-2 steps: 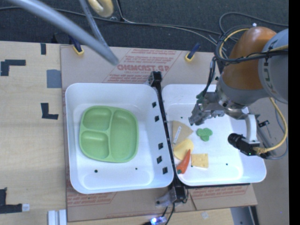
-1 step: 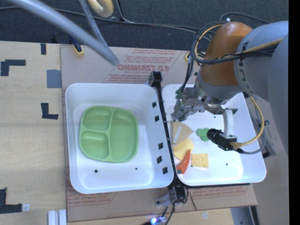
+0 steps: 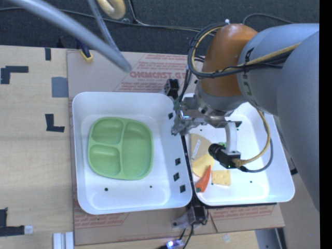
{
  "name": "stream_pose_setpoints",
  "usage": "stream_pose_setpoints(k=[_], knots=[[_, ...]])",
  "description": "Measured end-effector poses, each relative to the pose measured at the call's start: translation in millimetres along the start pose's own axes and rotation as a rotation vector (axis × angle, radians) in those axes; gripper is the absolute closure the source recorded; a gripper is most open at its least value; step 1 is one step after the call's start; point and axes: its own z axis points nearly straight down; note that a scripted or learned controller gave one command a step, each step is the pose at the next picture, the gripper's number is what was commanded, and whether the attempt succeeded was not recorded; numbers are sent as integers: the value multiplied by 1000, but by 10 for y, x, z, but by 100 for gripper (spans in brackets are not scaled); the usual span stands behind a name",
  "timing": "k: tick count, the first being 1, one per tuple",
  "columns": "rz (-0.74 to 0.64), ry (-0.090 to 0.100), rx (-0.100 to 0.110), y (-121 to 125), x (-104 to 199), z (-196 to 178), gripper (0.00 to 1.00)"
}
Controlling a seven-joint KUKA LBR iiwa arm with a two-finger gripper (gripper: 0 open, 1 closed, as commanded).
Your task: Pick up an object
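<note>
— Direction first: which way do the pickable things lie from our hand (image 3: 203,119)?
— Just below it in the camera view, toward the near edge of the right bin (image 3: 277,191). We see a pale yellow slice (image 3: 197,144), a yellow piece (image 3: 203,164), an orange carrot-like stick (image 3: 204,179) and a square cracker (image 3: 221,178), clustered by that bin's left wall.
— And the stick's long axis?
— Slanted, upper right to lower left, its low end close to the wall, so we judge it awkward. The slice is nearest.
— Hand open or closed?
— We cannot tell; the arm (image 3: 280,71) hides it, and we see nothing held. The green plate (image 3: 121,148) in the left bin (image 3: 83,191) sits well apart.
</note>
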Motion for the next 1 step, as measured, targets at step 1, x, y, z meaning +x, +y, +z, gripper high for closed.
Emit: stream_pose_setpoints(k=[1], knots=[[0,0,-1,178,511,-49,100]])
